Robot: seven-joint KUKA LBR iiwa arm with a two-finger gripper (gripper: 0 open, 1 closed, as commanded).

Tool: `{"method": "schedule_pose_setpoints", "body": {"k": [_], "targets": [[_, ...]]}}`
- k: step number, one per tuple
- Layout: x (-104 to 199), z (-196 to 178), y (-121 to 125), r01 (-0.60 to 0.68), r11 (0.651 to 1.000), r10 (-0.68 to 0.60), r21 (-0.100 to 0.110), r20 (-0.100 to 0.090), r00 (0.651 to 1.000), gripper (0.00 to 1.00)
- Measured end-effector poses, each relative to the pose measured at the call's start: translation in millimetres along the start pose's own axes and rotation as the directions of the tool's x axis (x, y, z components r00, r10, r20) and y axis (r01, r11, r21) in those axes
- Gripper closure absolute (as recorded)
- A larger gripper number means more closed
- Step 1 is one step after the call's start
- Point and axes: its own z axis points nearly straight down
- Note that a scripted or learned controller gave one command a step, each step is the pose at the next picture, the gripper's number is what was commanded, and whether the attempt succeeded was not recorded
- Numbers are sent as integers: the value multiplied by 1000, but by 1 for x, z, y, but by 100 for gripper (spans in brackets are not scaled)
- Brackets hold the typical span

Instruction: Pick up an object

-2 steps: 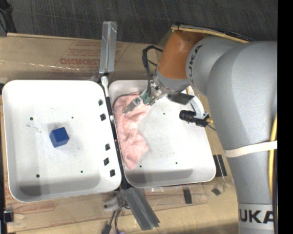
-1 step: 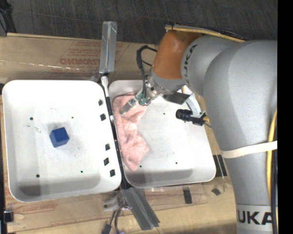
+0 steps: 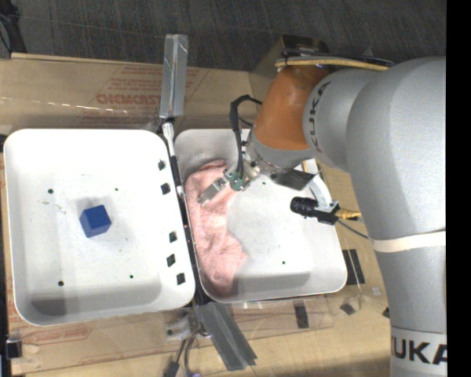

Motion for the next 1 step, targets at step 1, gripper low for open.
{"method": "schedule_pose_setpoints", "body": {"k": [1], "targets": [[10, 0, -14, -61, 998, 61, 0, -2, 998, 0]]}}
